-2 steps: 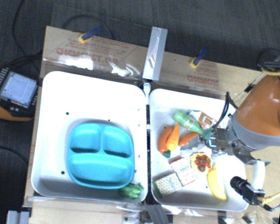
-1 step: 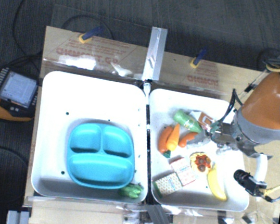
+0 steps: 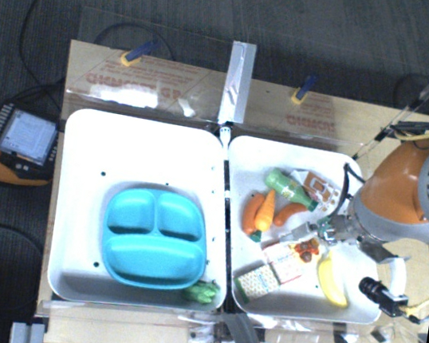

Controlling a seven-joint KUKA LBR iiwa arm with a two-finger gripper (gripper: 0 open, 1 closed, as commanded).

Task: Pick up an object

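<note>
Toy food is jumbled in the right bin [image 3: 232, 210]: carrots [image 3: 259, 211], a green bottle [image 3: 288, 188], a banana [image 3: 332, 281], small boxes [image 3: 273, 271]. I've got the gripper [image 3: 316, 231] low over the pile's middle, by something small and red [image 3: 308, 248]; its grip I cannot tell from here.

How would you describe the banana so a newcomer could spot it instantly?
Look at the right-hand shallow white bin, the one crowded with toy food. Go to its near right corner, below the grey arm's gripper. The curved yellow plastic banana lies there, the only yellow item, apart from the orange carrots.
</note>
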